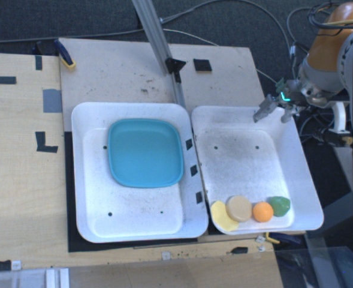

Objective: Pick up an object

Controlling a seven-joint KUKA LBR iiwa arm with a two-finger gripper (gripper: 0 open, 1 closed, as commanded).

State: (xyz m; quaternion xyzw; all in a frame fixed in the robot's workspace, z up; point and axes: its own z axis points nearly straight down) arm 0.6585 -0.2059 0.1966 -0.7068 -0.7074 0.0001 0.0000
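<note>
Camera view, surface: a pale wooden tabletop (20,161) with dark tape marks carries a grey board (122,71), and two shallow white bins sit on it side by side.
Camera view, room: dark carpet lies beyond the far edge, with cables trailing across it; a slanted metal rail (155,32) runs down toward the gap between the bins.
Left bin (83,161): holds a teal square plate (145,152), lying flat in its upper middle part.
Right bin (296,161): its floor is speckled with dark scuffs; four small things are grouped along its near edge.
Objects: a yellow piece (221,218), a beige round piece (239,207) touching and partly over it, an orange ball (262,212) just beside that, and a green piece (279,205) at the right end.
Arm: the grey arm with its orange band (332,35) enters from the right.
Pincer (274,111): it hangs over the far right corner of the right bin, its two fingers spread apart with nothing between them.
Objects relative to pincer: well apart from it, at the opposite, near edge of the same bin.
</note>
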